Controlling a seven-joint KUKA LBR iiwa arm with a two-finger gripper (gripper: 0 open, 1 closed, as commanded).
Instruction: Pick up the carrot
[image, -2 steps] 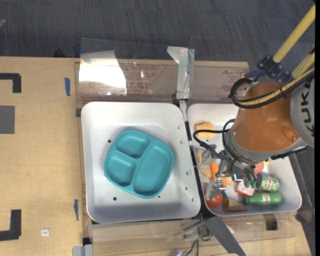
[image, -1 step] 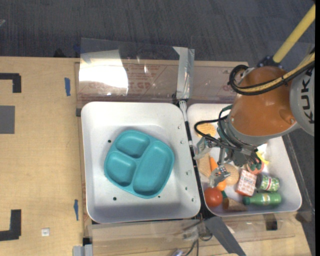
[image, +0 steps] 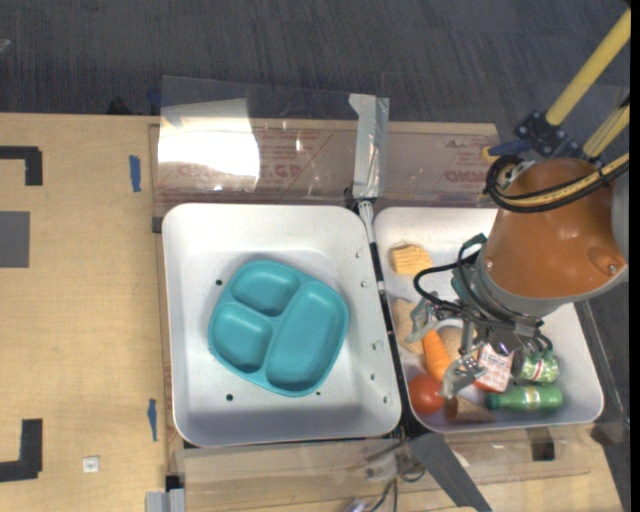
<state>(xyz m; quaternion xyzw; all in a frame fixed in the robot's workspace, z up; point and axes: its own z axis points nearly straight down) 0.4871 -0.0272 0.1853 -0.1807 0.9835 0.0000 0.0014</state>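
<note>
The orange carrot (image: 436, 353) lies in the right white bin (image: 585, 330), near its left wall and pointing toward the front. My gripper (image: 441, 350) is low over it and open. One finger (image: 420, 325) stands at the carrot's far left and the other finger (image: 462, 374) at its near right, so the carrot sits between them. It still appears to rest on the bin floor. The orange wrist band (image: 550, 235) hides the middle of the bin.
A red tomato (image: 425, 395) sits just in front of the carrot. A green bottle (image: 525, 400), a red and white packet (image: 494, 370) and a green can (image: 541, 369) crowd the front right. A yellow cracker (image: 408, 259) lies at the back. The left bin (image: 190, 240) holds a teal divided plate (image: 278, 325).
</note>
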